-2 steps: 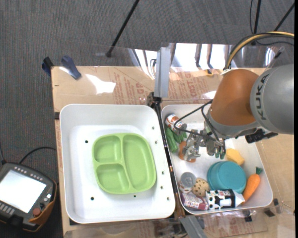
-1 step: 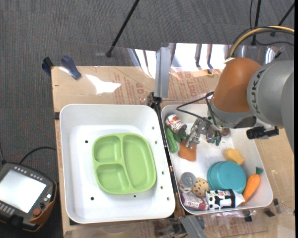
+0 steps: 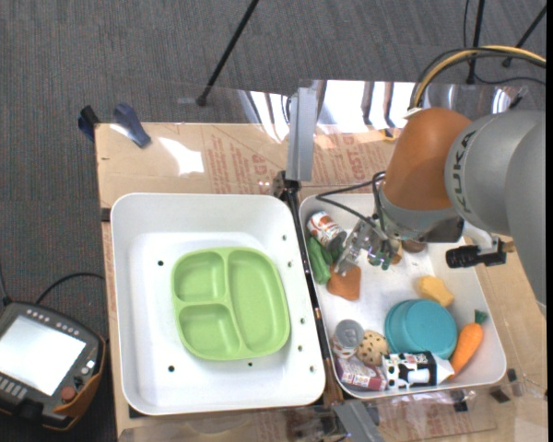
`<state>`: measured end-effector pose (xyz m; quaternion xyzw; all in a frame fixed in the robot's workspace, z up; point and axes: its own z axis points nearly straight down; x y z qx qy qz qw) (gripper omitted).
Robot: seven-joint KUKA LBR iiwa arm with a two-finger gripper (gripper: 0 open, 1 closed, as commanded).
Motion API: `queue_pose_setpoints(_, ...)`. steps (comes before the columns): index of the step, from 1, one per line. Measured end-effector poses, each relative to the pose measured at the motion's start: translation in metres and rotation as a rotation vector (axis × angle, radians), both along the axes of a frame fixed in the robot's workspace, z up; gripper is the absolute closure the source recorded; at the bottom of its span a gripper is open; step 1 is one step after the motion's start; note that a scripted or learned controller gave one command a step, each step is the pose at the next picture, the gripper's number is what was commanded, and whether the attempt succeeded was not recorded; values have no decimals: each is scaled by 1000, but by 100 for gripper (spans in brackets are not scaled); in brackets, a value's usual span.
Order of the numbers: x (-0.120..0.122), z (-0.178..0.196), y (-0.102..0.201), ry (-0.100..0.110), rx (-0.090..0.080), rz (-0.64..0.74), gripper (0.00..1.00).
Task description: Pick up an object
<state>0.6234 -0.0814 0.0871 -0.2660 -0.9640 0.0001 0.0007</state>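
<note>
Orange wedge (image 3: 345,285) lay just below the gripper (image 3: 364,250) in the right bin (image 3: 491,325), probably the pick target, since the arm had reached down over it. Whether the gripper was spread or closed, I could not tell. A can (image 3: 325,227) sat just left; a teal bowl (image 3: 422,327) farther below-right.

1. One fixed camera above the counter (image 3: 166,159), looking down at a slant.
2. Mid distance: both bins in frame, left bin (image 3: 138,238), right bin (image 3: 484,316).
3. Arm (image 3: 498,173) enters from right.
</note>
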Motion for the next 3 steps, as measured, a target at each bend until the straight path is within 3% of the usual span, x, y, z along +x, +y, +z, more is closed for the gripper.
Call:
queue_pose_setpoints(1, -103, 99, 45, 3, 0, -242, 100)
queue_pose_setpoints(2, -76, 114, 141, 4, -1, -303, 100)
queue_pose_setpoints(3, -32, 97, 82, 4, -1, 9, 100)
